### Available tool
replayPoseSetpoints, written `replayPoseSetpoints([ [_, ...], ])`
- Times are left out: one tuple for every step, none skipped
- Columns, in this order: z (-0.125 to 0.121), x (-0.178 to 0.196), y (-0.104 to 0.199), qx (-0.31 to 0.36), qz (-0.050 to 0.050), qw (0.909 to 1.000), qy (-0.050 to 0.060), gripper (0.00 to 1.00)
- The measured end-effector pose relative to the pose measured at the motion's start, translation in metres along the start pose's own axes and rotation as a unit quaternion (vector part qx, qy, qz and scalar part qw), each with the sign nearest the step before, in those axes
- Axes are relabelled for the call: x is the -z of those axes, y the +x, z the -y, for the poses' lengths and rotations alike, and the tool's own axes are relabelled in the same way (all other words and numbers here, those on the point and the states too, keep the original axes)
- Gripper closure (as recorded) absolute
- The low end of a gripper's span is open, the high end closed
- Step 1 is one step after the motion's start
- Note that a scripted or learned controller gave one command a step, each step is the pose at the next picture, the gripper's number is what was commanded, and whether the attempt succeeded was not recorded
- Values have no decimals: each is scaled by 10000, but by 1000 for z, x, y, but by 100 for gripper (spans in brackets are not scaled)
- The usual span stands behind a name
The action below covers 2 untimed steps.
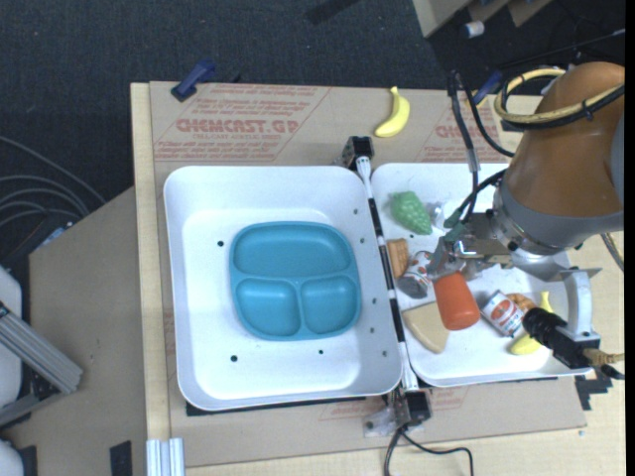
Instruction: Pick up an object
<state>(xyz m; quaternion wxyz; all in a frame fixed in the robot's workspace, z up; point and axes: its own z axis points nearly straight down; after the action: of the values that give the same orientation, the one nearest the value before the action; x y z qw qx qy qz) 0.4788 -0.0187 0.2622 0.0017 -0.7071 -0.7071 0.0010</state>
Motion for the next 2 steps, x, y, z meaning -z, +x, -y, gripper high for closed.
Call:
replayPoseSetpoints([
  [0, 4, -12, -2, 6, 10000, -16, 100],
  [0, 5, -18, 1, 5, 10000, -17, 100],
])
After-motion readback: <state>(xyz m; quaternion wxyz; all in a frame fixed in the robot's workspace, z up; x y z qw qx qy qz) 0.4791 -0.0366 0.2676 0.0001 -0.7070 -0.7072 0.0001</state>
